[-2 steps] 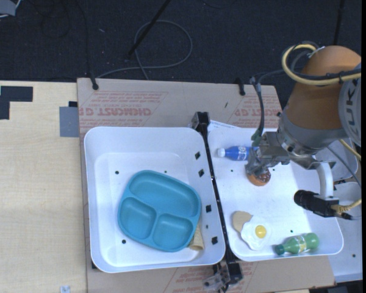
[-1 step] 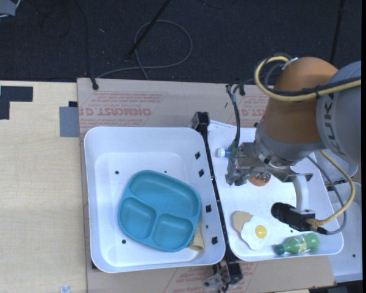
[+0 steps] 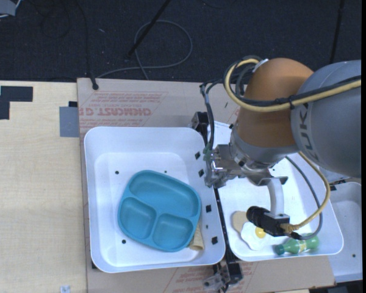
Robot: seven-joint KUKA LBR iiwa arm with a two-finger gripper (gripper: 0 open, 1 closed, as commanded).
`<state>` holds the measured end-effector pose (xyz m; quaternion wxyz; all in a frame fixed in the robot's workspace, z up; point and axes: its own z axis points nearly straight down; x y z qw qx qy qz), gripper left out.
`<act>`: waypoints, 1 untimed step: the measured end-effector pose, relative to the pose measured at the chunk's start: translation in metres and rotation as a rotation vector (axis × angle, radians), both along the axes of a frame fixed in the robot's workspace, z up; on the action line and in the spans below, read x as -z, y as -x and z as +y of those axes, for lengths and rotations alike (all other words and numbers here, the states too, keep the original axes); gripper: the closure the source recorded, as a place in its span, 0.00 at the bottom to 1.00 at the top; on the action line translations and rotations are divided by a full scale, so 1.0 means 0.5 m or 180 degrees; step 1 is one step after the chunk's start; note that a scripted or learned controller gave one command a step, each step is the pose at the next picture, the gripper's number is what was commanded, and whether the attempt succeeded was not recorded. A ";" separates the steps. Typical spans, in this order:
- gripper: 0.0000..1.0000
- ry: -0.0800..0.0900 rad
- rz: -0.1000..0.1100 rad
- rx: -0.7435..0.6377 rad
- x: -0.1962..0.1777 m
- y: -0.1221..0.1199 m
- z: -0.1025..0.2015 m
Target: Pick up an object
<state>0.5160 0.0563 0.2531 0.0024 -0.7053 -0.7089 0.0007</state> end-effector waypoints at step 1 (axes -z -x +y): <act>1.00 0.0005 -0.0001 0.0002 -0.002 0.014 0.103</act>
